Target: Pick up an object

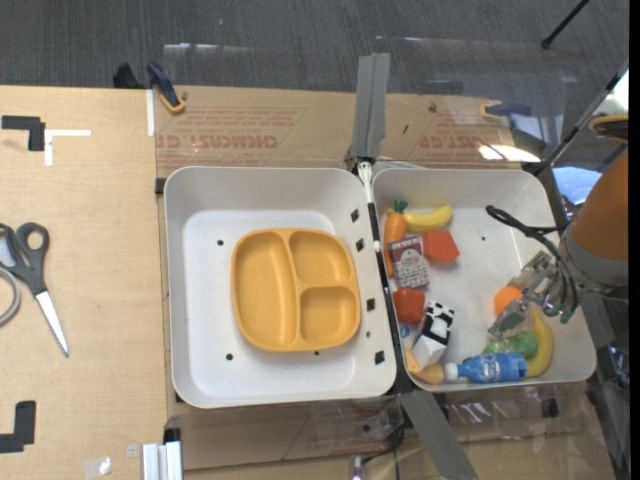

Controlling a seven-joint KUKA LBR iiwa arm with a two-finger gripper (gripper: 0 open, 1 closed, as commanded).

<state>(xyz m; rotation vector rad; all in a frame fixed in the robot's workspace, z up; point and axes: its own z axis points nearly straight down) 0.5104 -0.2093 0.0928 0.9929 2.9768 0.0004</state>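
My gripper (515, 304) is low over the right side of the right bin (470, 193), reaching in from the right, and it looks open. A small orange fruit (507, 296) lies right at its fingertips, partly covered by them. Just below are a green item (520, 345), a yellow banana (545, 343) and a blue bottle (488, 369) lying on its side. Along the bin's left wall sit a carrot (395, 226), another banana (428, 215), a red block (441, 247), a small printed box (409, 264), a red fruit (409, 304) and a black-and-white carton (433, 328).
The left bin (200, 298) holds a yellow divided plate (296, 289). A black cable (520, 223) crosses the right bin's upper right. Scissors (38, 278) lie on the wooden bench at the far left. Bare white floor shows in the right bin's middle.
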